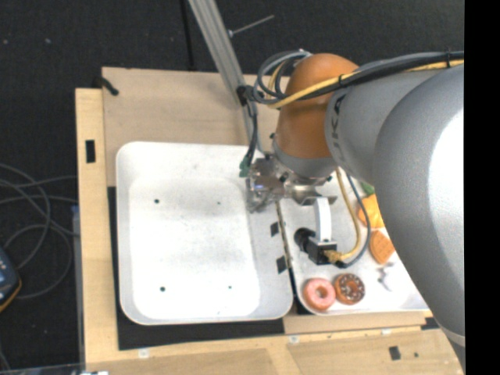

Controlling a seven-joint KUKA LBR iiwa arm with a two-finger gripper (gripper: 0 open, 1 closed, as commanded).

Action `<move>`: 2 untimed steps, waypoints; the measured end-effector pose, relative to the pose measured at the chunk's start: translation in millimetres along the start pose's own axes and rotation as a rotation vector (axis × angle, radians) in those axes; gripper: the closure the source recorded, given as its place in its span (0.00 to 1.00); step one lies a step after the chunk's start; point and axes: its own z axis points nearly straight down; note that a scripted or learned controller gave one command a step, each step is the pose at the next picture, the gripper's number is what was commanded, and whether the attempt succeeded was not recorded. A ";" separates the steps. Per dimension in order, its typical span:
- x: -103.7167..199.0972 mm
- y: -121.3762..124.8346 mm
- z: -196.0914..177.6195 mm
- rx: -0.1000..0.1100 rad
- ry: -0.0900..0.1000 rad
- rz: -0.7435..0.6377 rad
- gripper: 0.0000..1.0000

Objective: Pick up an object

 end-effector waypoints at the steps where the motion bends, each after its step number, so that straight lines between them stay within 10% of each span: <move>1: 2.4 22.4 0.0 0.000 -0.001 0.003 1.00; 2: -56.1 -21.9 -0.6 0.000 -0.002 0.009 1.00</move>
